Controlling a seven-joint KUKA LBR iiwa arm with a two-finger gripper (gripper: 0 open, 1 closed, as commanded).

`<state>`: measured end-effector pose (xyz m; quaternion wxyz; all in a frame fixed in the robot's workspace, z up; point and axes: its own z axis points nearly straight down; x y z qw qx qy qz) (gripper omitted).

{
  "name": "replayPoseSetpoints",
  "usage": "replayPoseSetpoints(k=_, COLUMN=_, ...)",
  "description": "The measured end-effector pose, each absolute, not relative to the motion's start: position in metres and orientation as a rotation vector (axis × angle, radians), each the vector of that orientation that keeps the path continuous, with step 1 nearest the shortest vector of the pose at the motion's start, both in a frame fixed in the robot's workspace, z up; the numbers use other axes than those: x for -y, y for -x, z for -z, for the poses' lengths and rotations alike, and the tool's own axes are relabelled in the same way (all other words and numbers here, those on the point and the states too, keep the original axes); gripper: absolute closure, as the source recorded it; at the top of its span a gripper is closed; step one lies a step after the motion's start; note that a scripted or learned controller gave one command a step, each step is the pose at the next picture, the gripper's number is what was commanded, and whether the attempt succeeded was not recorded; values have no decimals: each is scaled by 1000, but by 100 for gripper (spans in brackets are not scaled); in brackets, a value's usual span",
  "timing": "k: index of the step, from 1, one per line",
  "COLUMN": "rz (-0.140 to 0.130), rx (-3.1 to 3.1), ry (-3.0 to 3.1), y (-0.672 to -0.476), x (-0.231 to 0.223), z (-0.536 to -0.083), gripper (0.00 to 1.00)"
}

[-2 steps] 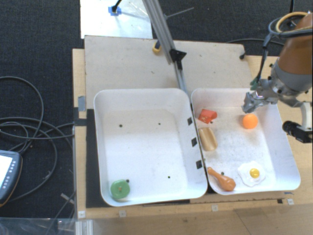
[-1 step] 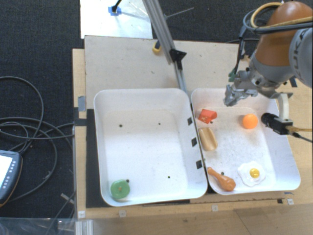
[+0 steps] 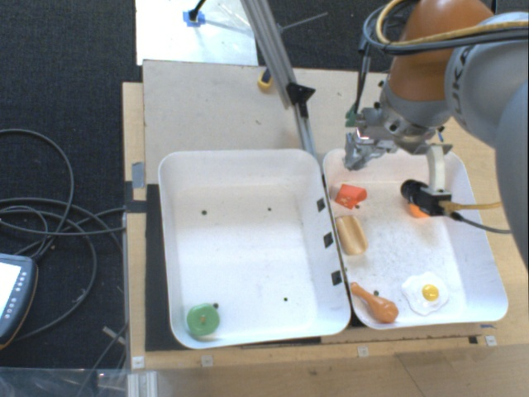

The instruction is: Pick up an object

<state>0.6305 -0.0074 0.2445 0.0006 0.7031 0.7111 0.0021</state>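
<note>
The gripper (image 3: 361,154) hangs over the far left corner of the right bin (image 3: 479,259), close to the wall it shares with the left bin (image 3: 178,246), and from here I cannot tell how its fingers are set. Just below it lies a red block (image 3: 350,194), then a bread roll (image 3: 352,234) and an orange drumstick (image 3: 374,302) strung along that same wall, with a fried egg (image 3: 426,293) near the front rim. The left bin has wide bare floor, only a green disc (image 3: 202,320) sitting in its front corner.
</note>
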Motion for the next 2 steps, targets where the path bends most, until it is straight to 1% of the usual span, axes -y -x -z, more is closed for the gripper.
replayPoseSetpoints(k=1, rz=-6, rx=-2233, ry=-2209, y=-638, x=-49, z=-248, gripper=100)
replayPoseSetpoints(k=2, rz=-4, rx=-2231, ry=-2211, y=-649, x=-90, z=-238, gripper=100)
